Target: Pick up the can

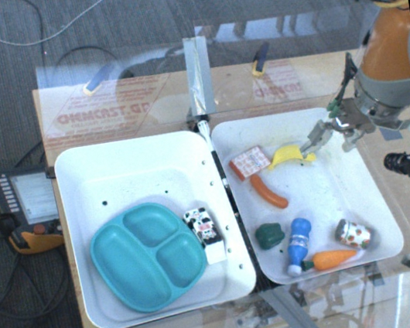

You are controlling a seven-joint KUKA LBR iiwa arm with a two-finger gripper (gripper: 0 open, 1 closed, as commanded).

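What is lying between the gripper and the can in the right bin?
In the camera view, only bare white floor of the right bin lies between the gripper and the can. The banana lies left of that stretch.

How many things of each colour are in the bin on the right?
Orange: 2, hot dog and carrot
Yellow: 1, banana
Green: 1, lump
Blue: 1, bottle
Red-white: 1, packet
Patterned: 1, can
Total: 7

Bright, even overhead light, soft shadows, glare on the white bins [140, 151], and a slightly soft, grainy picture.
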